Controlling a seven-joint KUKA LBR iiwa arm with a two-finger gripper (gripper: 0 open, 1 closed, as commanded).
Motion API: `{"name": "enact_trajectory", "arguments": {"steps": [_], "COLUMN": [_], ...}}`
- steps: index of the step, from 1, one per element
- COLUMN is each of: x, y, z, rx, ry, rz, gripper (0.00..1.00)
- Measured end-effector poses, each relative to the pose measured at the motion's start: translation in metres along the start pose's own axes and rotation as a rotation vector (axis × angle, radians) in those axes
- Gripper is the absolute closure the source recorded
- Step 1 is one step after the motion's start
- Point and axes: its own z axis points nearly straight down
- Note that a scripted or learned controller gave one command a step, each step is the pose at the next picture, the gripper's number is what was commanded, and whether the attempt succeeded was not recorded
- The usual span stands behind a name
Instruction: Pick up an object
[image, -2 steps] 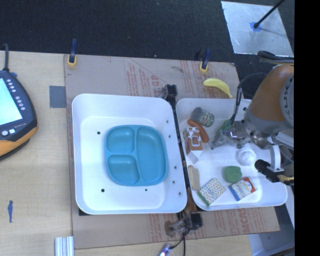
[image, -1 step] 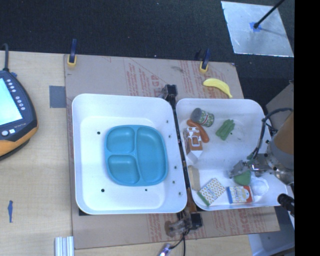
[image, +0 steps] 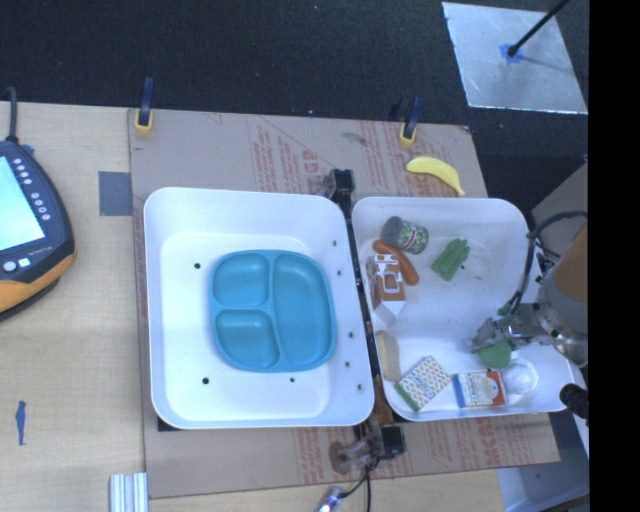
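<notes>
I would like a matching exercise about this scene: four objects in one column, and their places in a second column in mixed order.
Objects:
1. blue divided plate
2. banana
3. green block
4. milk carton

Places:
A. on the cardboard, behind the right bin
B. near the front edge of the right bin
C. in the left bin
D. in the back part of the right bin, beside the can

Pairs: 1-C, 2-A, 3-D, 4-B

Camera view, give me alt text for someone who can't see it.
The arm's tool sits low in the right bin by a small green object, among a can, a green toy and small cartons. The left bin holds a blue divided plate; a banana lies on the cardboard behind.
</notes>
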Motion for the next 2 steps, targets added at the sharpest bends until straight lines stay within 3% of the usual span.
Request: {"name": "enact_trajectory", "arguments": {"steps": [1, 2], "x": [0.07, 0.135], "y": [0.059, 0.027], "z": [-0.081, -0.09], "rx": [-0.003, 0.0], "ry": [0.002, 0.001], "rz": [0.005, 0.003], "gripper": [1.0, 1.0]}}
